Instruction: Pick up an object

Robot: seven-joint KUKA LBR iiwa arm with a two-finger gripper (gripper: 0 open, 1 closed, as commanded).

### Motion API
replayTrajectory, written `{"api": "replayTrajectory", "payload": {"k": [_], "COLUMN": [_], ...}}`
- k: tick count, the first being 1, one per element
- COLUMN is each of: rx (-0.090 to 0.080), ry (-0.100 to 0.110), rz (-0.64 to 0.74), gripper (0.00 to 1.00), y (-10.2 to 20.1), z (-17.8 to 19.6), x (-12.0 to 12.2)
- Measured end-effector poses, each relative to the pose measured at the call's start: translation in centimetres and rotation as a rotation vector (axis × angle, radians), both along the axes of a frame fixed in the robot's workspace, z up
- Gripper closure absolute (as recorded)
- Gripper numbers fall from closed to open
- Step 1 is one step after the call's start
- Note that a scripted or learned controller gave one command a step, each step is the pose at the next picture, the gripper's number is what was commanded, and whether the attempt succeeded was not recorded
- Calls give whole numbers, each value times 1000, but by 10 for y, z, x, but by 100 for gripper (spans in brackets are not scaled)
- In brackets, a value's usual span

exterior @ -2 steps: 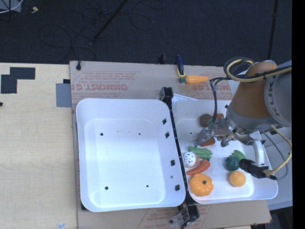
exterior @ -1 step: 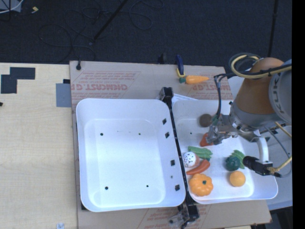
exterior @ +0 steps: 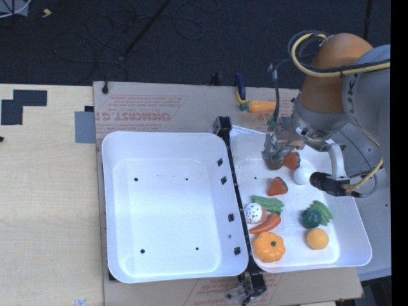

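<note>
My gripper hangs low over the far part of the right bin, beside a small red object that lies just to its right. A white ball rests a little nearer. Below these lie a red strawberry-like piece, a green bean pod, a white speckled ball, a red chili, an orange pumpkin, a green broccoli and an orange fruit. I see nothing between the fingers.
The left bin sits beside the right one, with black clips along the shared wall. An orange-handled tool lies on the cardboard behind the bins. A black cable end hangs over the right bin's right side.
</note>
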State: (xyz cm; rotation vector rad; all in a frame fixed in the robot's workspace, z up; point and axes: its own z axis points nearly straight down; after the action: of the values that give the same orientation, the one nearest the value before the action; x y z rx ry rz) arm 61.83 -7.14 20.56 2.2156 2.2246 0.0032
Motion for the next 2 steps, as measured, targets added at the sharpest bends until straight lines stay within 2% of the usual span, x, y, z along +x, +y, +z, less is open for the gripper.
{"api": "replayTrajectory", "payload": {"k": [1,2], "rx": [0,-2], "ry": [4,2], "rz": [-2,-7], "gripper": [100,100], "y": [52,-72], "z": [-19,20], "x": [26,26]}}
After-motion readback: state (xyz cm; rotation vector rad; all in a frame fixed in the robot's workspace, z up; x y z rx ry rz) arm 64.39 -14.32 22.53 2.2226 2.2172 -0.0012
